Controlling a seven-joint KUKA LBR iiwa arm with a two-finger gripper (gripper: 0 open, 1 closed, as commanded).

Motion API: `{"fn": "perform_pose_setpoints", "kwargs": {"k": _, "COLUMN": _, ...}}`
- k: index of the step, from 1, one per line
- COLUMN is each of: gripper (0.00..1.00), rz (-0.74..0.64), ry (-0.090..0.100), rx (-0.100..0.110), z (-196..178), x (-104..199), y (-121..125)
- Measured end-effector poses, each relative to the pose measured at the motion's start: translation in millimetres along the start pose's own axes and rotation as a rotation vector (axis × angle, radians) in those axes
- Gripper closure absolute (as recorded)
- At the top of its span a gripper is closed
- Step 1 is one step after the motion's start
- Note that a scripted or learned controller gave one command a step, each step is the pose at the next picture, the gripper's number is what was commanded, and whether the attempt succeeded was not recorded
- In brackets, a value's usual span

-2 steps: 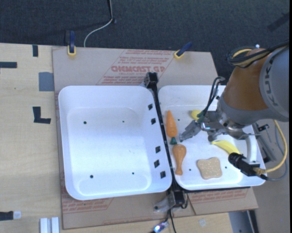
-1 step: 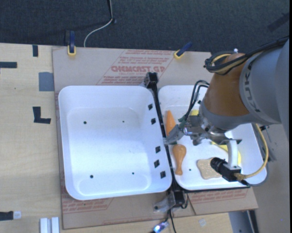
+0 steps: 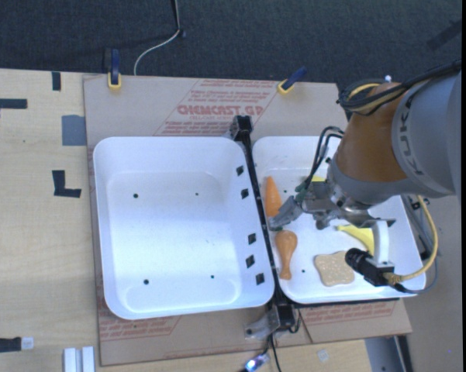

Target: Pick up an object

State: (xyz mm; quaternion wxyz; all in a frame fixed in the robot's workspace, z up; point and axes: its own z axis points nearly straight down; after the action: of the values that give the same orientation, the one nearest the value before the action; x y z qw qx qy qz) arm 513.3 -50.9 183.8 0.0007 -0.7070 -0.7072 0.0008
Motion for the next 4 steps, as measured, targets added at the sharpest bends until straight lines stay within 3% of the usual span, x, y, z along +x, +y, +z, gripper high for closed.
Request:
{"fn": "perform_pose_setpoints", "kwargs": {"k": 1, "gripper": 0.00, "rz": -0.003, "ry": 0.001, "rx": 0.000, "z": 0, "x": 22, "y": 11}}
{"fn": "perform_pose_setpoints", "kwargs": {"k": 2, "gripper": 0.00, "rz": -0.004, "ry": 0.001, "rx": -0.002, "z": 0, "x": 48, "y": 42}}
{"fn": "perform_pose_setpoints", "kwargs": {"k": 3, "gripper": 1.00, "rz": -0.002, "ry": 0.001, "rx": 0.003, "z": -9, "x": 47, "y": 41}}
{"fn": "perform_pose_setpoints", "kwargs": {"k": 4, "gripper": 1.00, "rz": -0.005, "ry": -0.003, "rx": -0.024, "z": -154, "x": 47, "y": 160}}
